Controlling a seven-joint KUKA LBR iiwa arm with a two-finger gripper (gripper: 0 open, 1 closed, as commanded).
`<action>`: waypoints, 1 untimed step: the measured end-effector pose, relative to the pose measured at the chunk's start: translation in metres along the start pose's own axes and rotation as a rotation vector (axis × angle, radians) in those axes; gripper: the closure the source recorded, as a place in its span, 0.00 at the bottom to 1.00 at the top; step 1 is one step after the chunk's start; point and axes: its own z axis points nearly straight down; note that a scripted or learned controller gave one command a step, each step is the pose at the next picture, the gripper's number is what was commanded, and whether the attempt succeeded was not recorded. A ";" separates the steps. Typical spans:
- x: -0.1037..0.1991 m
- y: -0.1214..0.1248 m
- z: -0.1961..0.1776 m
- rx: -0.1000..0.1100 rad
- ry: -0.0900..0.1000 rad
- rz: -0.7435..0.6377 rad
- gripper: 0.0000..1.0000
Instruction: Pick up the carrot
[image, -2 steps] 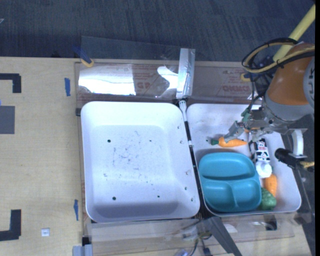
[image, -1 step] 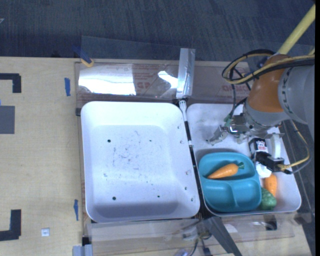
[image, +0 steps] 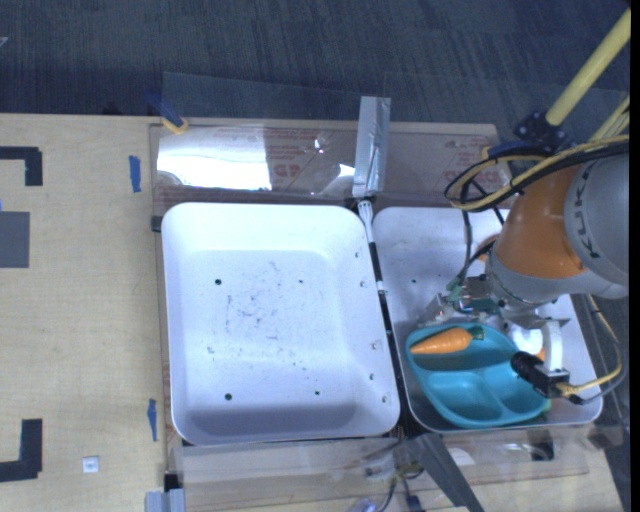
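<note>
Nearest the camera, at the bottom of the right bin (image: 420, 250), sits a teal dish (image: 478, 385) with shallow compartments, and the carrot (image: 442, 342) lies on its upper left rim, long axis roughly left to right, its green top pointing right toward the arm. Just beyond and right of it is the gripper (image: 478, 303), low over the bin at the dish's upper edge, close to the carrot's green end but, as far as I can judge, not around it. The wrist and cabling hide the tips, so I cannot tell how the end effector stands, and nothing is seen held in it. To do the grasp well, the tool should probably shift a little left so it centres over the carrot's thick middle, close across the short axis, and come down gently, since the carrot rests on a sloping rim and could roll into a compartment or tip the dish. Farther left, the left bin (image: 270, 320) is well apart from the work.
</note>
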 end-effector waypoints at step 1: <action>-0.006 -0.018 -0.001 -0.005 0.000 -0.199 0.00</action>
